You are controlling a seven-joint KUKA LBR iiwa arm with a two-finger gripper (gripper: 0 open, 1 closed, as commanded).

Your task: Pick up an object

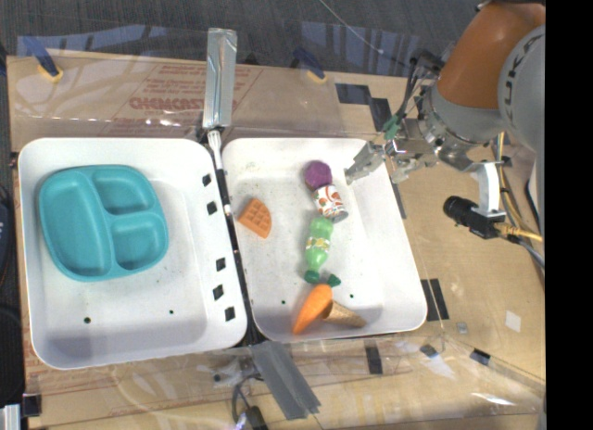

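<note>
The right bin holds a purple round piece, a small red-and-white can, a green bottle, an orange carrot beside a tan cone, and an orange waffle-like wedge. My gripper hangs over the bin's far right corner, just right of the purple piece. Its fingers stand apart with nothing between them.
A teal divided tray lies in the left bin. A strip of grey tape runs up from the divider between the bins. The arm's body and cables crowd the upper right over the cardboard bench.
</note>
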